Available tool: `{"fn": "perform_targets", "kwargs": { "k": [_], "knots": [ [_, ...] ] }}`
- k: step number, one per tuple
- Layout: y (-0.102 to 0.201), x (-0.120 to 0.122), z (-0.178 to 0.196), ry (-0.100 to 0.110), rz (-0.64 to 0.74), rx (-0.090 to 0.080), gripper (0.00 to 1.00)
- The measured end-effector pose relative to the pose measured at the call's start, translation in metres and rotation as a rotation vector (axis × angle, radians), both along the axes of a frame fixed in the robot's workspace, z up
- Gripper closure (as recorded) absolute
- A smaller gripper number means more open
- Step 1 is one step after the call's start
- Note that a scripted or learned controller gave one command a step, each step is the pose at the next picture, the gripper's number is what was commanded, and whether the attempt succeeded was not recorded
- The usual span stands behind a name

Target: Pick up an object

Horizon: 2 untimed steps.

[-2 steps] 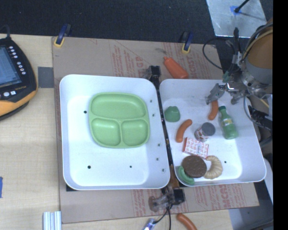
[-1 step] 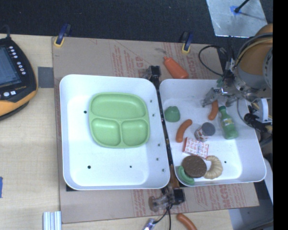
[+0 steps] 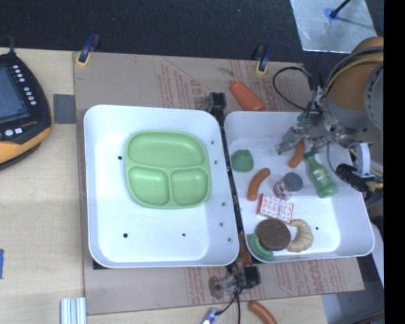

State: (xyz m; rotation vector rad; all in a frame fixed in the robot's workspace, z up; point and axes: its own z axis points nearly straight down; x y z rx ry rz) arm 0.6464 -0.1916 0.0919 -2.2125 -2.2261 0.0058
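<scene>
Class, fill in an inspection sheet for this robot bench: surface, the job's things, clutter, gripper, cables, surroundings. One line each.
Surface: brown board on a wooden bench, bearing the left bin and right bin.
Job's things: right bin holds a green bottle, sausage, green cup, patterned packet, brown disc, croissant-like piece and small can.
Clutter: green divided plate in the left bin; orange carrot-like item on the board.
Gripper: gripper low over the right bin beside an orange piece; grip cannot be judged.
Cables: black cable looping by the arm.
Surroundings: teach pendant at left; blue clamps on the board's far edge.
</scene>
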Motion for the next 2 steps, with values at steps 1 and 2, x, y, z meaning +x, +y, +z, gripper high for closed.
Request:
{"fn": "perform_targets", "kwargs": {
  "k": [1, 2],
  "knots": [
    [0.020, 0.010, 0.000, -0.003, -0.001, 0.000, 0.00],
    [-0.021, 0.010, 0.000, -0.004, -0.003, 0.000, 0.00]
  ]
}}
